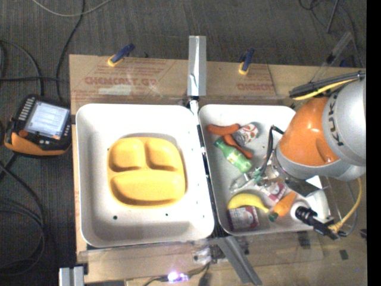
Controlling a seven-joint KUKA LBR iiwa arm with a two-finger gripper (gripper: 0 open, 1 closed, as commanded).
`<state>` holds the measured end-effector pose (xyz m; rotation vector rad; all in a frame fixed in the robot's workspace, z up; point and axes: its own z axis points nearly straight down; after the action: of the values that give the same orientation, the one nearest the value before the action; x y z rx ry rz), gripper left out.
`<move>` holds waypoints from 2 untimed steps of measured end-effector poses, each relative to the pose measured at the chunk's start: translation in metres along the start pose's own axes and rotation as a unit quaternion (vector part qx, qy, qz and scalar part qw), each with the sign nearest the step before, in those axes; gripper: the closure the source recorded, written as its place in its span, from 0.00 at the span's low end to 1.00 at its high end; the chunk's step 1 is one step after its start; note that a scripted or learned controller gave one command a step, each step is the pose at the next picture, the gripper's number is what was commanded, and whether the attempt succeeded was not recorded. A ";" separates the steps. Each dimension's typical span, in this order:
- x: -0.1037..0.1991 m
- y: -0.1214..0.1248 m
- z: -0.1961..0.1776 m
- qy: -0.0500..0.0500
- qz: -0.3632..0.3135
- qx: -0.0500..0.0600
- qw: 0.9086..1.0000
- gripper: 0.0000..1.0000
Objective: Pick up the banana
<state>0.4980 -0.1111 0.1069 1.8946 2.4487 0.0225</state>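
Banana [247, 201] is seen lying in the right bin [209, 159], just above a red packet [243, 218]. Hand [266, 174] is positioned just above-right of banana; open or closed cannot be told.

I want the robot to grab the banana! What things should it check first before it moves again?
1. Banana in sight: ok. It lies in the right bin, near the front wall.
2. Banana free on top: ok. Nothing lies over it.
3. Space around it: not ok. A red packet sits just in front and a carrot lies close at its right end.
4. Arm over the correct bin: ok. It hangs above the right bin's right side.
5. Gripper lined up above the banana: cannot tell. The arm's body hides it.
6. Green bottle out of the way: ok. It lies behind the banana, apart from it.
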 end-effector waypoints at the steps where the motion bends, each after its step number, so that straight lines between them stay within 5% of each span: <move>1: -0.013 -0.008 0.007 0.006 -0.145 0.005 0.989 0.00; 2: -0.019 0.009 -0.042 0.017 -0.145 0.019 0.989 0.00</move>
<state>0.5093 -0.1264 0.1499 1.5428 2.7396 -0.0027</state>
